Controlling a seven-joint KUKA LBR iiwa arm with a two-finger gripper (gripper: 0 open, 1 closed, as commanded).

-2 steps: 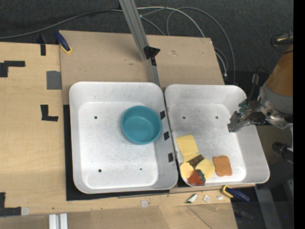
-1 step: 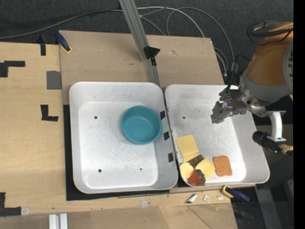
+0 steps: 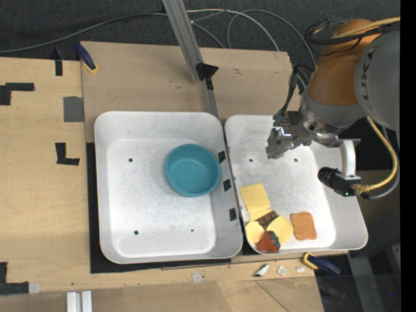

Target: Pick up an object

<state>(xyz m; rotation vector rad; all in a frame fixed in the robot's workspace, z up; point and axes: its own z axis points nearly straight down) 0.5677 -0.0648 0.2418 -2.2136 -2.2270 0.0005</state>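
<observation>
A big flat wooden surface (image 3: 39, 174) holds two shallow white bins side by side.

The left bin (image 3: 117, 194) has one thing in it: a round blue bowl (image 3: 192, 169), sitting open side up, a bit right of the middle of the bin and near its back.

The right bin (image 3: 338, 229) holds a small bunch of things, all crowded in its front part. A pale yellow square block (image 3: 254, 196) lies near the bin's left wall. Just in front of it sits a little pile: another yellow piece (image 3: 281, 227), something dark brown (image 3: 266, 218) and a red thing (image 3: 266, 242), all touching one another. I cannot tell just what these small ones are. Beside the pile, to the right, lies an orange sponge-like piece (image 3: 303, 225), close by but apart from it.

The grey arm with its orange band (image 3: 338, 70) reaches in from the right. Its end effector (image 3: 278, 146) hangs over the back part of the right bin, well apart from the bunch of things at the front. Nothing is between its tips, and I cannot tell if they are apart or together.

A thin grey pole (image 3: 185, 34) slants up from behind the bins.
</observation>
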